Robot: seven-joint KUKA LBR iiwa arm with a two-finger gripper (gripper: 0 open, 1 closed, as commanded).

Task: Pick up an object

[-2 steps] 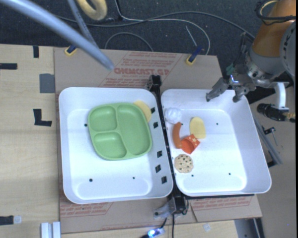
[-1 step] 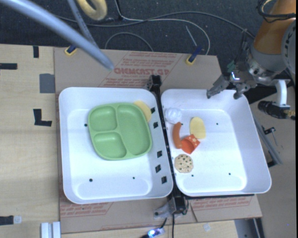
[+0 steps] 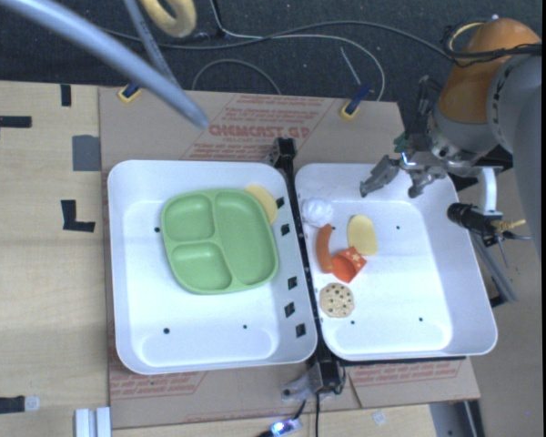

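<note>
My gripper (image 3: 397, 179) hangs over the far edge of the right bin (image 3: 437, 326), its two grey fingers spread apart with nothing between them. Below it and to the left lie the objects: a crumpled white piece (image 3: 317, 211), an orange sausage-shaped piece (image 3: 324, 245), a yellow slice (image 3: 363, 233), a red piece (image 3: 348, 264) and a round cookie (image 3: 337, 299). The gripper is clear of all of them.
The left bin (image 3: 136, 335) holds a green divided tray (image 3: 219, 240) with a yellow piece (image 3: 265, 200) tucked at its far right corner. A black divider with clips runs between the bins. Cables lie behind the bench, and the arm's body stands at the right.
</note>
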